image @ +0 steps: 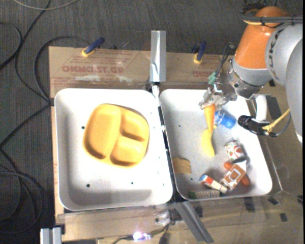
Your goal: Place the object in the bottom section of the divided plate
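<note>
The pincer grips the top end of a yellow-orange object, which hangs lengthwise below. The divided plate lies well apart, leftward, in the other bin.

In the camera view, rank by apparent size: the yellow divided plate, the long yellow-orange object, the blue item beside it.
1. Yellow divided plate, largest.
2. Long yellow-orange object, raised at its top end near the claw, so perhaps flattered.
3. Blue item, smallest.

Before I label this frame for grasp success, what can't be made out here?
- Pincer: blurred and small in the camera view, so whether it grips the yellow-orange object is unclear.
- Small packages in the right bin: too small to read or identify.
- Divided plate: compartment depths are hard to judge from above.
- Arm: cut off by the right edge.
</note>
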You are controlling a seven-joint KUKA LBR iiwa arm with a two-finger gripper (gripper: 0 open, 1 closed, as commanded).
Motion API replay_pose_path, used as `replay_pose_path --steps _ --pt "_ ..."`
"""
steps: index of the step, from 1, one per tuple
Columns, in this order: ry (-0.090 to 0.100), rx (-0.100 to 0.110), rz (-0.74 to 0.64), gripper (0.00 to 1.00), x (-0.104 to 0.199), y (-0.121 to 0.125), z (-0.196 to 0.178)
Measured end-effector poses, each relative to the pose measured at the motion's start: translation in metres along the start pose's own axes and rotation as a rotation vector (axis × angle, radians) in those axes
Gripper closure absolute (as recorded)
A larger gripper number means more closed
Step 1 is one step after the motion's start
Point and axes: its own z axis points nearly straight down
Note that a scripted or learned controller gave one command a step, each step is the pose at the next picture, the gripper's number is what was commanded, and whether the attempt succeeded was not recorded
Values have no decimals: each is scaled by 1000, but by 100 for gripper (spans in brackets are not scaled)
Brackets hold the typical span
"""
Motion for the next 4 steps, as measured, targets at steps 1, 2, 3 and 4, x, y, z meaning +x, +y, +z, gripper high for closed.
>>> replay_pose_path --steps 1,2,3,4 --pt "3 1 27 100 47 -41 10" --pt "6 -1 -409 100 137 -16 22" --pt "3 -2 -576 100 205 8 21" --pt "4 -2 -570 100 273 27 46"
